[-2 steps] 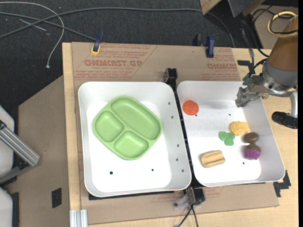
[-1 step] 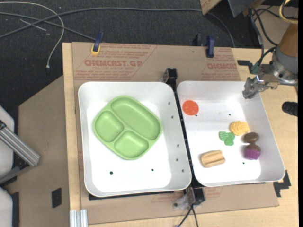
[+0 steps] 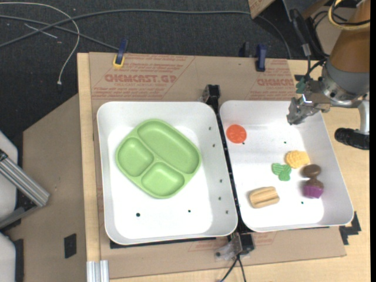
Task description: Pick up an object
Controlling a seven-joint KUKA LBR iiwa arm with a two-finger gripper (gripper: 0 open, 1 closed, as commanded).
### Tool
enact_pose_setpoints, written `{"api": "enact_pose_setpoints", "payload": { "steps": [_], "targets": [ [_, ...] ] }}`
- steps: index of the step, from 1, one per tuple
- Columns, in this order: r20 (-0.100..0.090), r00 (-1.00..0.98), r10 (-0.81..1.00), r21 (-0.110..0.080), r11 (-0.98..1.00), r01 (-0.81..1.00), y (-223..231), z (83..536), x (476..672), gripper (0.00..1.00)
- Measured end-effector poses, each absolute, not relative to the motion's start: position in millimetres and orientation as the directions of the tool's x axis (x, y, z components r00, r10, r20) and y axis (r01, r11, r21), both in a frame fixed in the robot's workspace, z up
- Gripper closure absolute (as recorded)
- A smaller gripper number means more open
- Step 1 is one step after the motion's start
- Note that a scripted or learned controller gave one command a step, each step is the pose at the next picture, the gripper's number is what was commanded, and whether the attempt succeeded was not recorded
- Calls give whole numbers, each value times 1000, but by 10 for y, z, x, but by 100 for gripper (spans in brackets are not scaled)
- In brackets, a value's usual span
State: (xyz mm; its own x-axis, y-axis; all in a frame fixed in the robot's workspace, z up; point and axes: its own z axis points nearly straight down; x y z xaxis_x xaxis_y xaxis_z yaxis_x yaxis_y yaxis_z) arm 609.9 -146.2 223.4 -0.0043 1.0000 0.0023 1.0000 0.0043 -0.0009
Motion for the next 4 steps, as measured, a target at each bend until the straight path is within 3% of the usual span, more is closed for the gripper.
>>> {"api": "enact_pose_setpoints", "payload": {
  "steps": [1,4],
  "targets": [
    [3,-6,1000,-2,6,1000,-860,2239,6058,100],
    [3,-7,1000,-4,7,1000,901,2182,5514,100]
  ]
}}
